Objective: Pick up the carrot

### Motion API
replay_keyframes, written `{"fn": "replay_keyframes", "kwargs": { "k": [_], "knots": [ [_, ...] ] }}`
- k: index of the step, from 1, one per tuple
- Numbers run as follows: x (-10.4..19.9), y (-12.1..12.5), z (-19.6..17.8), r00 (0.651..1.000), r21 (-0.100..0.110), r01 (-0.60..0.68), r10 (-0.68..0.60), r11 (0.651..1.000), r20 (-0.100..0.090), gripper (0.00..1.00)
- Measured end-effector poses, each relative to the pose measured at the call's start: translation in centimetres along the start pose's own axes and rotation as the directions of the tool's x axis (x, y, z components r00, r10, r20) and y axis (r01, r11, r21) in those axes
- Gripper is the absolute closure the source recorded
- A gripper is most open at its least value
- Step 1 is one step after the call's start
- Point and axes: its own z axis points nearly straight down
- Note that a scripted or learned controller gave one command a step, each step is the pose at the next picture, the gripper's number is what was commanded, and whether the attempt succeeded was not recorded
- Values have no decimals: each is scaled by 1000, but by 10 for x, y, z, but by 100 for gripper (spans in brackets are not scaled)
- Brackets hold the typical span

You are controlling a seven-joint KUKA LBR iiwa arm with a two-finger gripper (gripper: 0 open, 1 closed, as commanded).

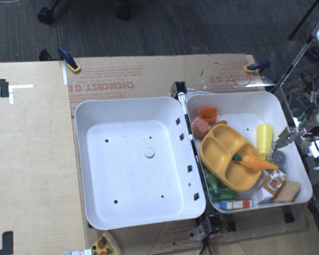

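End effector (285, 139), grip state unclear, hovers at the bin's right edge; carrot (255, 162) may roll off the tilted yellow plate (220, 147).

Both bins (129, 112) look like smooth matt white plastic; carrot (253, 162) and yellow plate (220, 147) are glossy plastic, cardboard (124, 80) underneath.

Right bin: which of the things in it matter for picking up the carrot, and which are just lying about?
Job:
orange toy carrot with green top
yellow divided plate it rests on

Lying about:
yellow bottle
orange cup
pink round piece
green pieces
small flat box
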Motion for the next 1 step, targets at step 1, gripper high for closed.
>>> {"fn": "replay_keyframes", "kwargs": {
  "k": [1],
  "knots": [
    [8, 19, 119, 986, -2, -169, 169, 986, 0, 0]
  ]
}}
